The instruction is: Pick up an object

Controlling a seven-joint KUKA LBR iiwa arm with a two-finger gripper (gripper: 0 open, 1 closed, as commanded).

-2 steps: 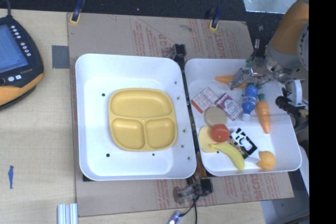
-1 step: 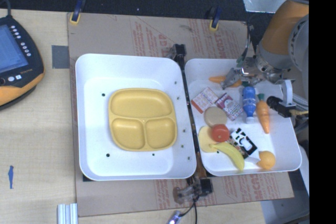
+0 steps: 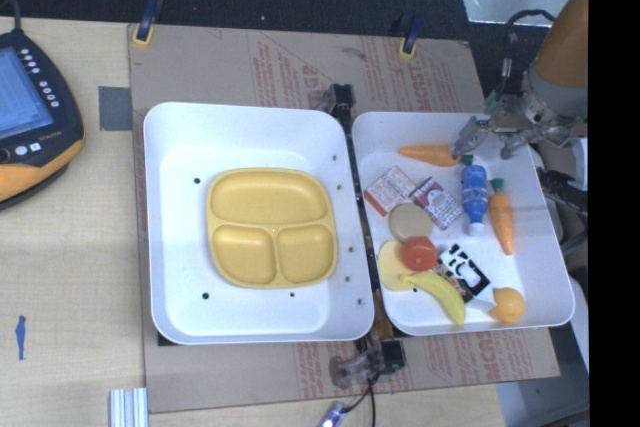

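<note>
**Carrot lies just left of the hand**

Camera view: the hand (image 3: 497,132) hangs over the right bin's (image 3: 560,260) far edge, fingers seemingly spread wide and empty, though the view is poor. The nearest carrot (image 3: 427,155) lies just to its left, long axis across the bin

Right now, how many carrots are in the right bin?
2. One carrot lies crosswise near the bin's far edge, just left of the hand. The other carrot lies lengthwise beside the blue bottle. The pile may hide more.
</note>
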